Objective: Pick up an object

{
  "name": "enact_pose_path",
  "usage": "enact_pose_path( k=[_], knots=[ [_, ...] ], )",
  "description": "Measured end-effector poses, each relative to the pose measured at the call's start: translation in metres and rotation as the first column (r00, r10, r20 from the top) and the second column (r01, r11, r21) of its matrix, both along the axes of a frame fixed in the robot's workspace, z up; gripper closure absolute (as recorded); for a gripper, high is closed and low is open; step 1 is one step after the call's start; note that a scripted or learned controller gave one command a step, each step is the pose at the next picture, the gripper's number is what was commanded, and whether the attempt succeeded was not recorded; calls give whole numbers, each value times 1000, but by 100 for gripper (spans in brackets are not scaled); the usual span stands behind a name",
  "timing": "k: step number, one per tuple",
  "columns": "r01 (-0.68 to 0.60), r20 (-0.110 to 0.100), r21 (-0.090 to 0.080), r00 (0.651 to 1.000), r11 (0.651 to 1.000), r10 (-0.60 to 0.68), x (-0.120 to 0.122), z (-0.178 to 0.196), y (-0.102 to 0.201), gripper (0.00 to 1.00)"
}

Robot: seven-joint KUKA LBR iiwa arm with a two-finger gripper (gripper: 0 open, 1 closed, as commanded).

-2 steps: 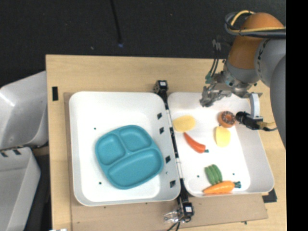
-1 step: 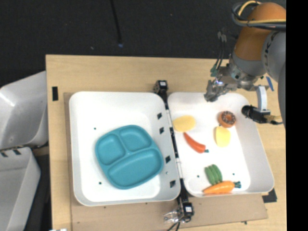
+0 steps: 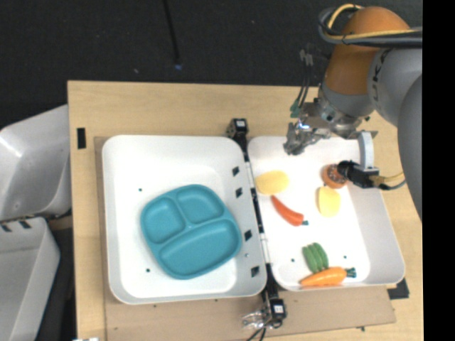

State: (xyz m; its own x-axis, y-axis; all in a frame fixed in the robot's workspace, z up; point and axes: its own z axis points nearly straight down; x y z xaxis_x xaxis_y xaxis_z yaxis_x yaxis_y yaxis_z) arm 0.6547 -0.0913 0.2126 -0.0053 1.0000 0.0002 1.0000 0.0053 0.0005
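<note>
grey two-finger pincer [image 3: 295,145] hovering at right white bin's [image 3: 377,219] far corner, near yellow lemon-shaped toy [image 3: 271,182]; finger state unclear.

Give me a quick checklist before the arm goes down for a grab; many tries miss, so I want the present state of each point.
1. Things to pick lie in the right bin: ok, a carrot, a red pepper and a yellow piece among them.
2. Gripper holds nothing: cannot tell, its tips are too small to read.
3. Gripper is over the right bin: ok, near its far left corner.
4. Gripper is right above a thing: not ok, the yellow piece lies nearer the camera.
5. Blue plate is out of the way: ok, it sits in the left bin.
</note>
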Motion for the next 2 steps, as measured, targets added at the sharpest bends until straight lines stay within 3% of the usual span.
enact_pose_path(
  k=[2],
  knots=[
    [0, 1, 0, 1000, 1000, 0, 2, 5, 89, 100]
  ],
)
